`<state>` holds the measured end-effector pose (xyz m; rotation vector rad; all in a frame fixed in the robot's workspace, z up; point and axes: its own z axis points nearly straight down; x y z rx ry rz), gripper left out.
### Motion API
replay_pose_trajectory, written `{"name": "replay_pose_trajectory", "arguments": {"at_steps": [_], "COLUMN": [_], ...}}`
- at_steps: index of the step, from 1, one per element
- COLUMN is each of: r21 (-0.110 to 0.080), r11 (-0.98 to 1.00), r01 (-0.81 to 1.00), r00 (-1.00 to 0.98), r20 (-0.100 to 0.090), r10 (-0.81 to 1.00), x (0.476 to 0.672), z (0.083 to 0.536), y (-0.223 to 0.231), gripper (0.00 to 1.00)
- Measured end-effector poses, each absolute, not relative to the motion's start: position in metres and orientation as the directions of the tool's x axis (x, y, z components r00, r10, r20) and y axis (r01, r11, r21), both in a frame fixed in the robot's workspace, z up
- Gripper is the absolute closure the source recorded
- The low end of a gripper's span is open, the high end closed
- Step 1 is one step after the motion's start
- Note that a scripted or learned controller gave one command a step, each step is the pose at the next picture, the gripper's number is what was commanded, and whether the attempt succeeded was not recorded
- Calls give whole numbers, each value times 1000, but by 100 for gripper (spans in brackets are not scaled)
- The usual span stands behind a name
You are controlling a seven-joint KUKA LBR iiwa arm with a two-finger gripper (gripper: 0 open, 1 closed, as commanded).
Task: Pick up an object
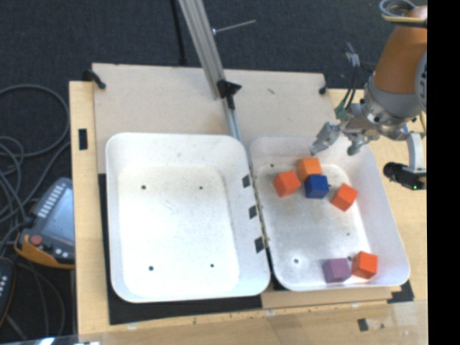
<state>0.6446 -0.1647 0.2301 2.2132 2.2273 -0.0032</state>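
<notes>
The right bin (381,214) holds four orange cubes (287,183), a blue cube (316,186) and a purple cube (336,269); the gripper (338,142) hangs above, seemingly spread, holding nothing.

Two shallow white plastic bins side by side; R bin (381,214) holds six small cubes (316,185), gripper (338,144) above its far edge.

Dark carpet floor (86,20) with cables (29,121) around wooden bench (165,99).
</notes>
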Motion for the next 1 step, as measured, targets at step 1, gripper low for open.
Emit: {"name": "replay_pose_trajectory", "arguments": {"at_steps": [1], "r21": [-4], "r11": [5], "r01": [1000], "r00": [-5], "r20": [-1], "r10": [1000], "x": [664], "z": [94], "y": [-178], "gripper": [0]}}
